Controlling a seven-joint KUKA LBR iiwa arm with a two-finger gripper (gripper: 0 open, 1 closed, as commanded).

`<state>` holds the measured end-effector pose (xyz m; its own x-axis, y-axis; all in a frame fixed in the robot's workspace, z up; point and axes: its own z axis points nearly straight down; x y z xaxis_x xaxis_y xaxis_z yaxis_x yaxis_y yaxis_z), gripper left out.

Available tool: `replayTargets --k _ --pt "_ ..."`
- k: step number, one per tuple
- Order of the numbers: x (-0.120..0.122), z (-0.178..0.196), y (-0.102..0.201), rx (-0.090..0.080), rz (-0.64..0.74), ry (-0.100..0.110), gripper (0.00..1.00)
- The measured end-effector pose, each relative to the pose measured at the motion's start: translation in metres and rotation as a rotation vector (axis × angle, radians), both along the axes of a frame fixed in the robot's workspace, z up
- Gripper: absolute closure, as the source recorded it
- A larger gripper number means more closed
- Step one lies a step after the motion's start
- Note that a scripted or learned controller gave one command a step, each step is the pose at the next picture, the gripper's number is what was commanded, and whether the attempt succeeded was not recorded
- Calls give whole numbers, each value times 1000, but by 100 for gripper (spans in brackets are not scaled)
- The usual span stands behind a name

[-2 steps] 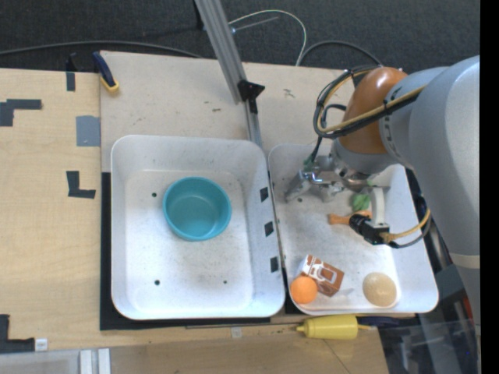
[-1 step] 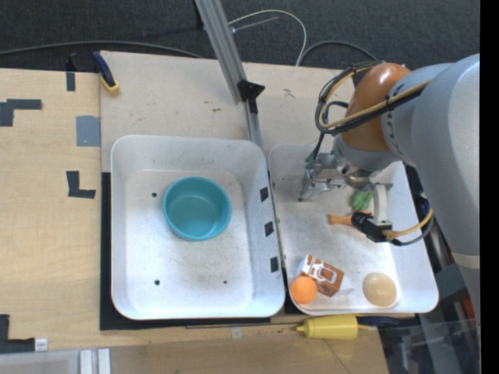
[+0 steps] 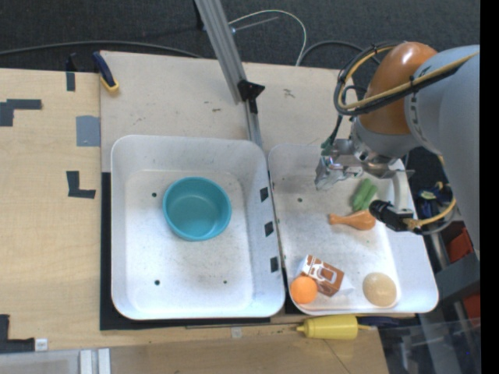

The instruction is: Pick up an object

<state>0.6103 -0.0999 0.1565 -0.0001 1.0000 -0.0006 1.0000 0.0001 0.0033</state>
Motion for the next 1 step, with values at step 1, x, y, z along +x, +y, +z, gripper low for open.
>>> replayTargets --k 1 --pt "0 51 11 1 3 -1 100"
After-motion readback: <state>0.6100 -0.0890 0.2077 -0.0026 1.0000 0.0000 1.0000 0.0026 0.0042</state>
